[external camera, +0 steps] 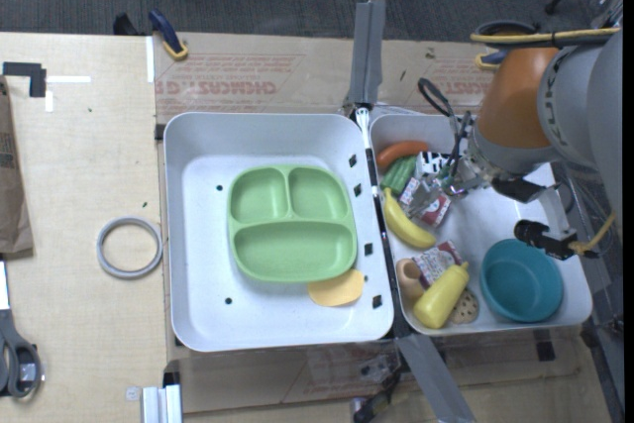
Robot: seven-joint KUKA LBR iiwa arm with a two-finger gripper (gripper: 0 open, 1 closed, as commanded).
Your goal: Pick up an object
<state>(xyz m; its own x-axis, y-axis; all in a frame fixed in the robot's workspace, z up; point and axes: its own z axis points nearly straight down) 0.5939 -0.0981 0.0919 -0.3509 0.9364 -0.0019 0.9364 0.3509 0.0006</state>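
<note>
- Left bin (188, 243), frame centre: a green divided plate (292, 223), stiff and slick, with a yellow chip (337, 289) at its lower edge.
- Right bin (575, 312): a banana (406, 223), light and slightly soft, best taken across its middle; just right, a crinkly packet (433, 203), print unreadable.
- The gripper (458, 175) hovers over the packet; jaw state I cannot tell.
- Cardboard at upper centre carries mirrored lettering, unreadable.

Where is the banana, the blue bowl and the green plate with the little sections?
banana (406, 223): camera view, middle of its curved yellow body, right bin.
blue bowl (522, 280): camera view, inside of its hollow, right bin.
green divided plate (291, 221): camera view, its central ridge, left bin.
</note>
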